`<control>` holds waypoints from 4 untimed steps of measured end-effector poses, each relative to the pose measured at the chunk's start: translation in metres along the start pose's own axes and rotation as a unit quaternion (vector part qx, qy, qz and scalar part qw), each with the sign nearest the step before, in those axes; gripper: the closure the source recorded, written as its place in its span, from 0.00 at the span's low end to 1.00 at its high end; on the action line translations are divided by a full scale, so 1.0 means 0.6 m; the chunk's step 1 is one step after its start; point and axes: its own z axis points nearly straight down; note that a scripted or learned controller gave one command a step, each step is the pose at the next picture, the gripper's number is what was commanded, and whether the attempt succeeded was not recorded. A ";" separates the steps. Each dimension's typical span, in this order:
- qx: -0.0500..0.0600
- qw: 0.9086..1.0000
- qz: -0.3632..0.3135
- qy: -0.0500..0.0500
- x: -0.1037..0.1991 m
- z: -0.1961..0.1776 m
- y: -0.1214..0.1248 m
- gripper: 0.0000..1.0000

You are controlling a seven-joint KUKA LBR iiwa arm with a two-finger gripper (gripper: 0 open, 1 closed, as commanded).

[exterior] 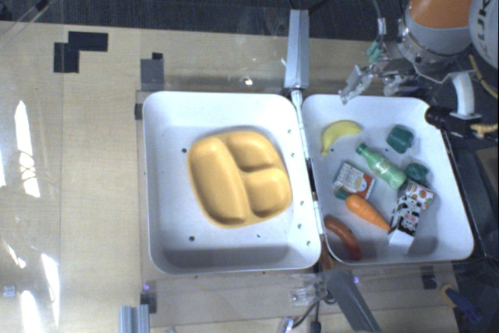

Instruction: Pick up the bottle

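The bottle [382,166] is green with a white cap and lies on its side in the middle of the right bin [460,234], cap pointing to the far left. My gripper [369,83] hangs over the far rim of that bin, well behind the bottle and apart from it. Its fingers are spread open and nothing is between them.
Around the bottle lie a yellow banana [341,133], two teal pieces [401,138] [417,170], a small red-and-white carton [353,180], a carrot [366,212], a sausage [343,236] and a black-and-white carton [409,212]. The left bin [168,246] holds a yellow divided dish [238,175].
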 end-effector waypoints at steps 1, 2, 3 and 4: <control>0.001 1.000 0.016 0.000 -0.148 0.091 -0.101 0.00; 0.000 0.998 0.069 0.000 -0.213 0.301 -0.094 0.00; 0.000 0.998 0.069 0.000 -0.213 0.301 -0.094 0.00; -0.003 0.998 0.067 -0.001 -0.212 0.280 -0.090 1.00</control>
